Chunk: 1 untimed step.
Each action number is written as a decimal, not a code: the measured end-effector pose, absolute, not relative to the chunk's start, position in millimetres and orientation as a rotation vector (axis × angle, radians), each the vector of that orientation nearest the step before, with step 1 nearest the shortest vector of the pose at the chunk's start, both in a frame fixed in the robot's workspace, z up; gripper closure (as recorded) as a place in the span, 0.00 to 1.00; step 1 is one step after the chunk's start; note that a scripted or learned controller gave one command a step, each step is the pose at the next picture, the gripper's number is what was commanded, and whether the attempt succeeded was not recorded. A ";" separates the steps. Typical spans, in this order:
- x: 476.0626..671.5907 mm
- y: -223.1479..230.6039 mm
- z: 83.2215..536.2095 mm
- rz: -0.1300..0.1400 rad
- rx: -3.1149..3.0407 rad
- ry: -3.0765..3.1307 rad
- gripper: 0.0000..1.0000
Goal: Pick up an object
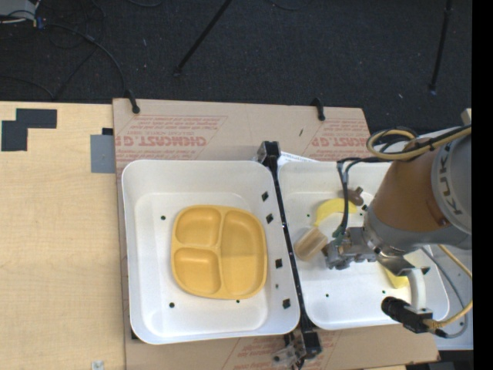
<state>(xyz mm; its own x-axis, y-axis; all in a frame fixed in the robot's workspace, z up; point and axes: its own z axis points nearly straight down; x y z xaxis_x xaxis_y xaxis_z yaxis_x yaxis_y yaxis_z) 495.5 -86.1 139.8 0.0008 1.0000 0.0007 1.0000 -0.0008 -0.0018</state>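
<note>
Dark floor with cables behind; pale wood bench (pixel 54 268), cardboard sheet under two white bins. Left bin (pixel 146 199): yellow divided plate (pixel 219 251), lying flat, roughly centred. Right bin (pixel 339 311): gripper (pixel 339 254) low over the floor, arm above it. Tan block (pixel 310 243) just left of gripper, yellow object (pixel 333 209) behind. Finger state: cannot tell.
</note>
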 end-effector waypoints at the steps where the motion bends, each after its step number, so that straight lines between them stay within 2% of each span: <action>1: 492.6 -87.0 182.1 0.000 -2.220 -2.222 1.00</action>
<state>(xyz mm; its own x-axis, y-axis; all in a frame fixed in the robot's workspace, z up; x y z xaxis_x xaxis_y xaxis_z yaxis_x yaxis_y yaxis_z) 492.6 -87.0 182.1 -0.0008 1.0000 0.0004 1.0000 0.0008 -0.0001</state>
